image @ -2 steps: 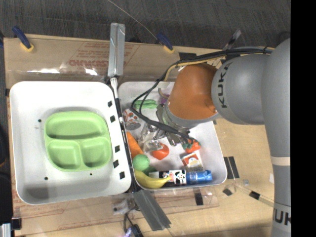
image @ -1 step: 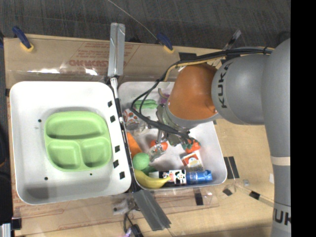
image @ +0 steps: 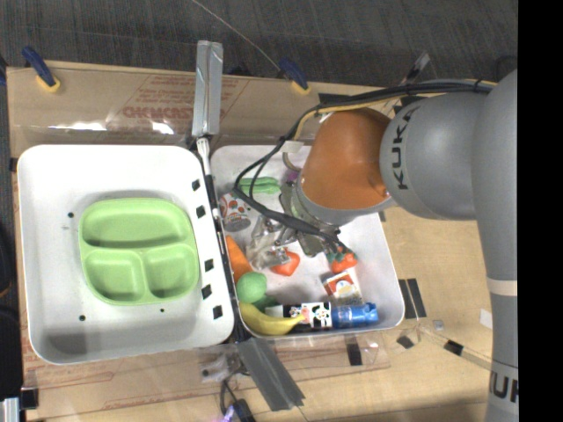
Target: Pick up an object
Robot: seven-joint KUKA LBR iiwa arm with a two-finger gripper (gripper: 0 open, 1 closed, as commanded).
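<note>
two shallow white bins sit side by side on a bench, seen from above. nearest the camera, along the bottom edge of the right-hand white bin (image: 394, 288), lie a yellow banana (image: 268, 323), a small black-and-white cow-patterned carton (image: 310, 315) and a blue bottle on its side (image: 356, 313), touching end to end. just beyond them are a round green ball (image: 252, 286), a small red and white box (image: 342, 284), an orange carrot-shaped toy (image: 236, 258) and a red plastic piece (image: 286, 265). the metal gripper (image: 271, 246) hangs low among these things near the bin's middle; whether its fingers are parted or hold anything cannot be told. further back lies a pale green object (image: 261, 185). the left-hand white bin (image: 40, 236) holds a light green three-compartment tray (image: 138, 250).
</note>
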